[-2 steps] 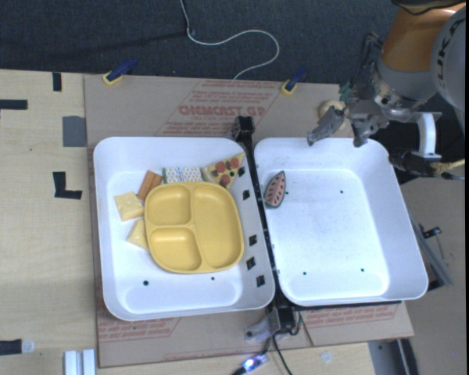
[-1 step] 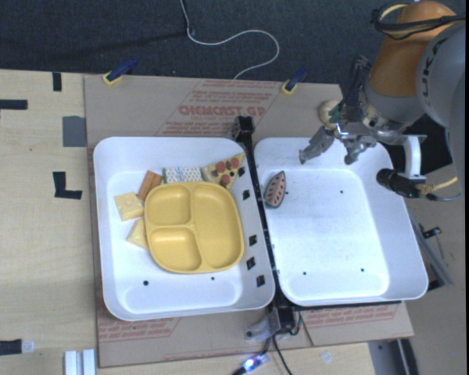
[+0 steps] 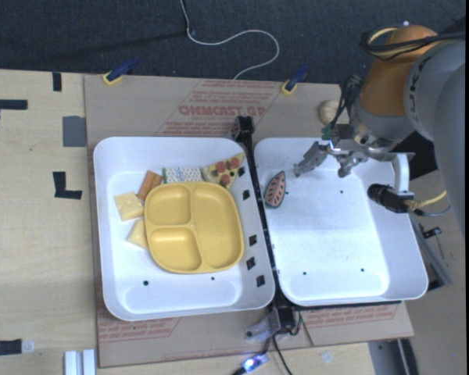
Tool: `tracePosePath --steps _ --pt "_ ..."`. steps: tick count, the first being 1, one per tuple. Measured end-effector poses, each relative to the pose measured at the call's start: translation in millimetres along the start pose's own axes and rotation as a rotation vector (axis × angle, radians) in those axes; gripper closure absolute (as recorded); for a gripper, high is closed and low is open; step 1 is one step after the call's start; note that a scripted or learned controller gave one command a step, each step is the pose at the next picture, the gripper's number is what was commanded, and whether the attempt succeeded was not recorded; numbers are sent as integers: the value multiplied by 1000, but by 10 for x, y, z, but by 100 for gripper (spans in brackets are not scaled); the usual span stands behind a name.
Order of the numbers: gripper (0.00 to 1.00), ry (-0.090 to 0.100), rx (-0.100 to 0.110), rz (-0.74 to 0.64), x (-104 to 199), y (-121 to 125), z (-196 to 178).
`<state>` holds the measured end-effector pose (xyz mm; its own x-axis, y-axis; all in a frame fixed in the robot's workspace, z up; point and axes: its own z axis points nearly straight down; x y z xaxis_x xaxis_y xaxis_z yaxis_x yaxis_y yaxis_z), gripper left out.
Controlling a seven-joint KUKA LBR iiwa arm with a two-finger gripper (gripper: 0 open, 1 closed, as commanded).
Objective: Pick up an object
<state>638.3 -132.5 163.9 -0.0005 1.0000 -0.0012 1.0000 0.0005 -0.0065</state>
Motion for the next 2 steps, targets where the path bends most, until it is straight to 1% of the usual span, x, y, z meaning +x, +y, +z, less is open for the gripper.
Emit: tracePosePath --steps 2 --pt "0 -1 -4 -2 61 -12 817"
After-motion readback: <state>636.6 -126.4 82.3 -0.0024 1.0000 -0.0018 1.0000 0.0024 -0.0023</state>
